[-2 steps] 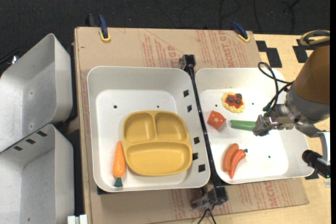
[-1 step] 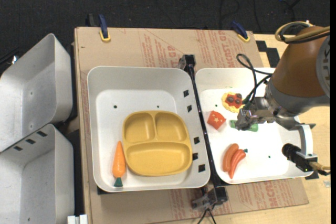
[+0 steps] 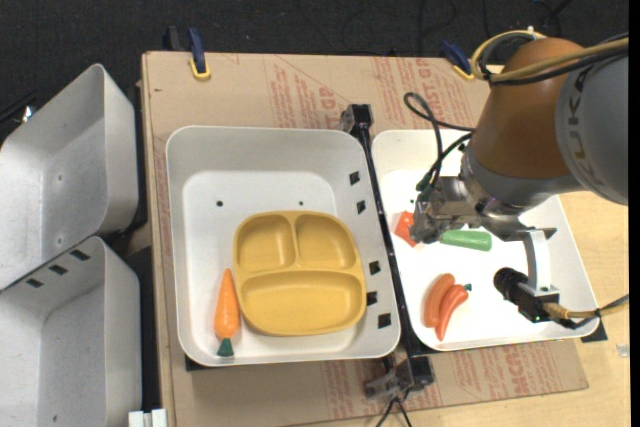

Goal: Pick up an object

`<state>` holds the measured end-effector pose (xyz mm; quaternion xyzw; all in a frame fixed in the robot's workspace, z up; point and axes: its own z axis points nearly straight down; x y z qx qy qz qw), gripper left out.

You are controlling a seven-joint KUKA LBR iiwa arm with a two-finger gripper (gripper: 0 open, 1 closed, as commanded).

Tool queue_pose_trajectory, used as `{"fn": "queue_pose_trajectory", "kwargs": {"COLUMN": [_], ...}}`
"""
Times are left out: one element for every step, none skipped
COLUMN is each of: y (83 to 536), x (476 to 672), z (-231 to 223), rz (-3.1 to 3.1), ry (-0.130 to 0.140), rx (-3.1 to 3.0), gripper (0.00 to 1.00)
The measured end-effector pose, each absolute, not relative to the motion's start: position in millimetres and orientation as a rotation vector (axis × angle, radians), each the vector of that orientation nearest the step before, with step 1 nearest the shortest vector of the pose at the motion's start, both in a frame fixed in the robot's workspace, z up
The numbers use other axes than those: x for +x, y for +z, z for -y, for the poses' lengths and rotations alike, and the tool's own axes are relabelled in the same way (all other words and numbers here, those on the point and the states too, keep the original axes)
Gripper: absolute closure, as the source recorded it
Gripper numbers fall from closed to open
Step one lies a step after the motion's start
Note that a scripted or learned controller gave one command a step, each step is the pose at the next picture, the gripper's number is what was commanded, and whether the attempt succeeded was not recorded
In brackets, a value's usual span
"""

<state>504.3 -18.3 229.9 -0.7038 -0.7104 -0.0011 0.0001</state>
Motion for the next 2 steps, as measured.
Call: {"fn": "queue_pose_trajectory", "kwargs": {"y": [234.3,233.0], "x": [511.6,504.9], "z": [-26.2,-79.4], "rz": [2.231,2.230], "ry": [-0.002,-0.001], "rx": [-2.212,-2.211], "gripper": [1.00,1.00]}}
